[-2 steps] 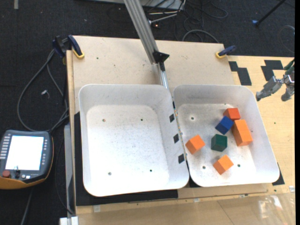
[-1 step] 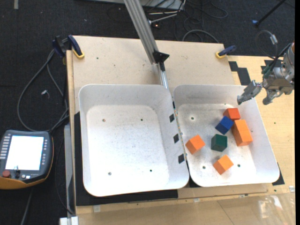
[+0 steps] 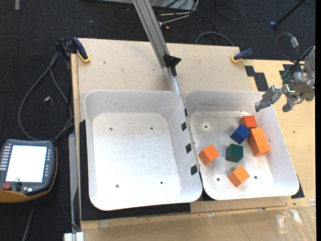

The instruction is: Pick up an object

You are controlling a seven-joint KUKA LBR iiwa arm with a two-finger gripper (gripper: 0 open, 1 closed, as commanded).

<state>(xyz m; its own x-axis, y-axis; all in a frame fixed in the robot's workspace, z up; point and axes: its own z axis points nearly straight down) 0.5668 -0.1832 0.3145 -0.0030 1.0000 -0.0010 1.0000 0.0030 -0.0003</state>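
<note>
Gripper [image 3: 279, 101]: at the right edge of the surface [image 3: 130, 69], above the upper right rim of the right bin [image 3: 220, 102]; fingers spread apart, nothing between them.

Small orange block [image 3: 248, 121]: nearest item, just below and left of the gripper, inside the right bin.

Blue block [image 3: 240, 133]: touching the small orange block, further down and left of the gripper.

Long orange block [image 3: 259, 141]: directly below the gripper, beside the blue block.

Dark green block [image 3: 234, 152]: below and left of the gripper, past the blue block.

Orange cube [image 3: 208, 154]: well left of the gripper, near the bin divide.

Orange cube, lowest [image 3: 239, 175]: farthest below the gripper.

Left bin [image 3: 100, 104]: far left of the gripper.

Teach pendant [image 3: 26, 170]: off the surface, farthest left.
</note>
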